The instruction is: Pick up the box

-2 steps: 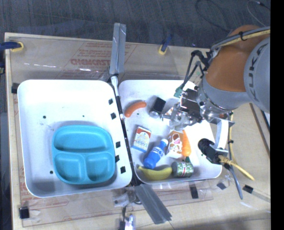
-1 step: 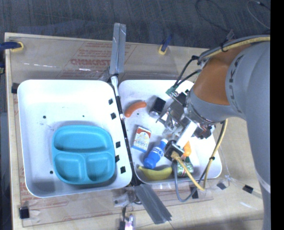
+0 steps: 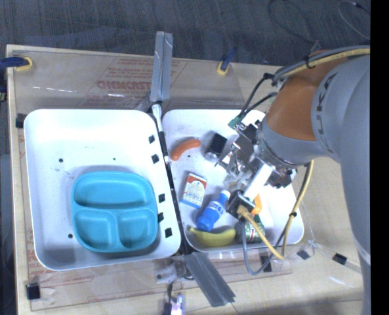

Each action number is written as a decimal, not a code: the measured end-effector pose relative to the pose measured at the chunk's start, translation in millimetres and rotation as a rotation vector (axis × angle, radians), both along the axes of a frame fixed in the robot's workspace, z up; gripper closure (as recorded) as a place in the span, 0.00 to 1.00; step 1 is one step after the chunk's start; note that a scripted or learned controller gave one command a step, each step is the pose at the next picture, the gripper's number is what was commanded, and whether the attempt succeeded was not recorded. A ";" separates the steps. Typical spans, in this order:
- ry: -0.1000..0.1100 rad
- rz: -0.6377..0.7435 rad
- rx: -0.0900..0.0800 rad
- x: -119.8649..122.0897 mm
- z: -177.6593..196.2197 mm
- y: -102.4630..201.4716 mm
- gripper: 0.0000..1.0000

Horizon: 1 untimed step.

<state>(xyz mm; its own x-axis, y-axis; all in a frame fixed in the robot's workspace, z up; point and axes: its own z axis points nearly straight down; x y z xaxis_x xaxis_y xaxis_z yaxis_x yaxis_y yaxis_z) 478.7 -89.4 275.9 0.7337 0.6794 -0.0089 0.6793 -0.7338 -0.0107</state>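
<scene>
Pick not yet done: the box [image 3: 195,190] lay free in the right bin [image 3: 181,128], approx. frame centre, and the gripper [image 3: 237,173] hovered near, to its upper right, open/closed state impossible to tell.

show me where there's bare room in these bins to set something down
Free: wide floor of the left bin, between the blue tray and the far wall. Crowded: the right bin, with box, blue bottle, banana, orange piece and the arm over it.
</scene>
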 end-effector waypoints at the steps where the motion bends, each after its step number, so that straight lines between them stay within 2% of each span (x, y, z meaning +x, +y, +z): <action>1: 0.007 0.010 0.000 1.1 7.1 0.6 1.00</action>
